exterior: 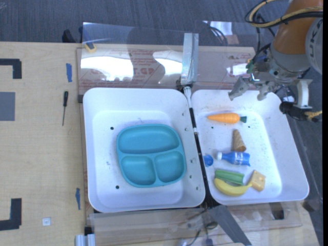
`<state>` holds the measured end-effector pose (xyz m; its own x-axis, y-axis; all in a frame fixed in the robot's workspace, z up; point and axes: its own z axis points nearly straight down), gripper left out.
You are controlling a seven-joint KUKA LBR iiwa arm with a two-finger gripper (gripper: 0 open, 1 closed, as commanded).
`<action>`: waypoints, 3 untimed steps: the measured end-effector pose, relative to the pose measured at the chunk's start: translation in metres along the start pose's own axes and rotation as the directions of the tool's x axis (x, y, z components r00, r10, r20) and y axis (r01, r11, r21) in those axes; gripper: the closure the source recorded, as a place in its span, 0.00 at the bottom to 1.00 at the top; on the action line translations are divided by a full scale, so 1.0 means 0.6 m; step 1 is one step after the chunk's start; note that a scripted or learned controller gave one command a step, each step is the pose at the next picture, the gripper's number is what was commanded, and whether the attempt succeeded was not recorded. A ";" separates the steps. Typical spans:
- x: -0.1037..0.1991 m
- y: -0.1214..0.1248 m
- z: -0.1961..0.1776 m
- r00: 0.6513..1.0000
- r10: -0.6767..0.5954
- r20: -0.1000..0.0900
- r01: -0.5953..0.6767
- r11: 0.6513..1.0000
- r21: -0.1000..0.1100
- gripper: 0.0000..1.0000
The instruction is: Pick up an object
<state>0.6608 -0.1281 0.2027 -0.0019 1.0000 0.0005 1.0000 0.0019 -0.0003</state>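
Camera view, looking down at a slant, has my arm (300,22) coming in from the right, grey with its orange band high in the corner, and my tool (251,90) hanging over the far rim of the right bin (292,152). Its two fingers (239,89) are spread apart with nothing between them. Below and a little left of the tool, inside the right bin, lies the orange carrot (224,118), lengthwise across the bin with its green end pointing right. Nearer the camera sits a brown cone (238,140), standing roughly on end, and just beneath it a small bottle (234,158) in blue and white on its side, with a blue cap (207,161) lying just left of it. At the near end of the bin a green piece (229,176) rests touching a yellow banana (230,188), and a tan chunk (258,181) sits at the banana's right tip. The left bin (97,137) holds a teal plate (150,154) with three compartments, lying flat near its middle. Both bins sit side by side on the desk (36,152), whose pale wood carries black corner marks and bits of blue tape on the left.
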 end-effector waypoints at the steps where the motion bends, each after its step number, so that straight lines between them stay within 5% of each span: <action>1: -0.010 -0.002 0.190 1.000 0.023 0.001 -0.023 1.000 -0.008 0.00; 2: 0.017 -0.138 0.192 0.999 0.032 0.001 -0.032 0.999 -0.004 0.00; 3: 0.016 -0.138 0.192 0.999 0.032 0.001 -0.032 0.999 -0.005 0.00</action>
<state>0.5782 -0.1184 0.0873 0.0301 0.9995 -0.0003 0.9995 -0.0301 0.0043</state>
